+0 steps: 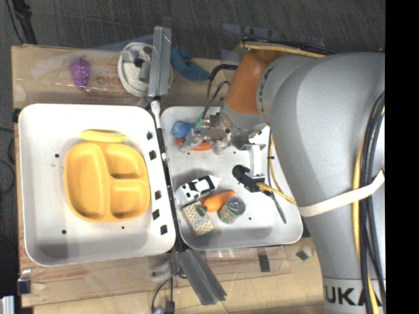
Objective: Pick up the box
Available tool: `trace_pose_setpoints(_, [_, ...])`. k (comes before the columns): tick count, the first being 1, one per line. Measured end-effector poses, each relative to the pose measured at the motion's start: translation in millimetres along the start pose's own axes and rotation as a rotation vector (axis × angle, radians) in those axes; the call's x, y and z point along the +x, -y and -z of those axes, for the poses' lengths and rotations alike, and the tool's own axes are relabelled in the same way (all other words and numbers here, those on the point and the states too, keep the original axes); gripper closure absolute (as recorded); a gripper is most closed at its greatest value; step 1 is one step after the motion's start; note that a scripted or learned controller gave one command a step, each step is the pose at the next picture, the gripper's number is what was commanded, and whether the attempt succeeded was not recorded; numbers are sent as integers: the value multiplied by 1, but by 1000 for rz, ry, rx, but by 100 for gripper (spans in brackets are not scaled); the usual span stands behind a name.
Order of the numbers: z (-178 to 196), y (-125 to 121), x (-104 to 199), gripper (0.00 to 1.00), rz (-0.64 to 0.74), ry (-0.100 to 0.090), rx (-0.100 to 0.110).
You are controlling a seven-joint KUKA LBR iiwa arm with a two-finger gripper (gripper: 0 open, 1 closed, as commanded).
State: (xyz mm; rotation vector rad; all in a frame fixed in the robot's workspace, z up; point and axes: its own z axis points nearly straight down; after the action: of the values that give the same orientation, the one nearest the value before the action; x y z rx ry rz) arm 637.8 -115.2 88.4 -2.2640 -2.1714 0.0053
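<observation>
Your arm is at the approach step: the hand (208,136) sits low in the right bin (288,231), at its far end, just beside a blue item (181,129) and an orange scrap (203,147). You cannot tell how far it stands open, nor that it grips anything. The box (198,220) — small, flat-sided, patterned card — lies nearer the camera than the hand, touching a carrot (219,201), glossy and tapered. The next move calls for shifting over the box, clear of the round tin (231,209).
</observation>
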Motion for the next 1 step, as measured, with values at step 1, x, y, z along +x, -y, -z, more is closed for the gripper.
trace_pose_setpoints(1, [0, 0, 0, 0, 0, 0, 0])
